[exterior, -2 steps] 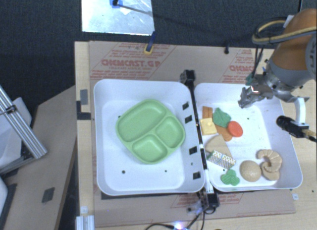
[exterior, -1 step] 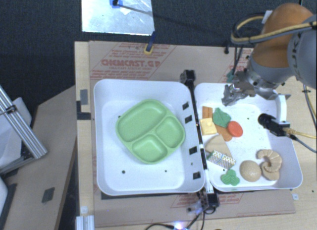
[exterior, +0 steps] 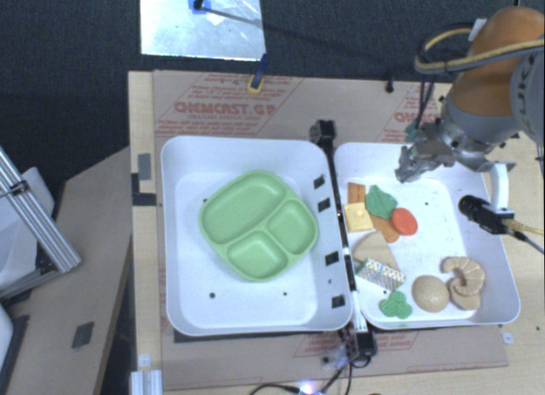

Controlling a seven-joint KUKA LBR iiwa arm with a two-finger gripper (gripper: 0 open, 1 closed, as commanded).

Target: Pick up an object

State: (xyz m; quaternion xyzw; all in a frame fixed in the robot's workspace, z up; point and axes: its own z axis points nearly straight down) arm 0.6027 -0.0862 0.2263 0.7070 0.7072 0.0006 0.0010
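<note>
Several toy foods (exterior: 383, 214) crowd the right bin (exterior: 502, 300); the claw (exterior: 415, 163), grip state unclear, hovers above and could snag two.

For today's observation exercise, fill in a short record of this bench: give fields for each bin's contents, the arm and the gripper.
left bin: green divided plate
right bin: toy food, including a croissant, a tomato, green leaves and a round bun
arm: reaches in over the right bin's far end
gripper: above the right bin's far edge, nothing seen in it
</note>
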